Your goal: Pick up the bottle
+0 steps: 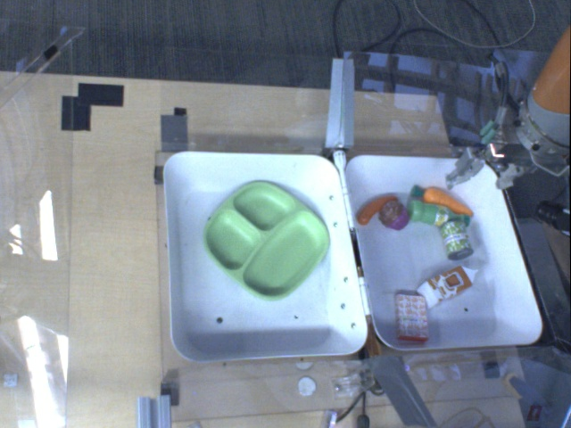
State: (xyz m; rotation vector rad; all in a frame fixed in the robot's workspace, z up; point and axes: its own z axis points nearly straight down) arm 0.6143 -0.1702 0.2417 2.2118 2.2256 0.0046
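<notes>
Hovering above the right bin's far-right rim, fingers apart; the bottle lies mid-bin among clutter.

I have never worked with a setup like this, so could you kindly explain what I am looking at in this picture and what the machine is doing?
This is one camera fixed above a wooden bench, looking down at a slant. The grey shape with an orange band at the right edge is a robot arm, and the small metal part at its tip is its gripper, which hangs over the far right corner of the right bin and holds nothing. On the bench sit two shallow white bins side by side. The left bin holds a green divided plate. The right bin holds toy groceries: a small green bottle, which the arm is meant to pick up, a carrot, a purple and orange piece, and two small cartons near the front.
</notes>
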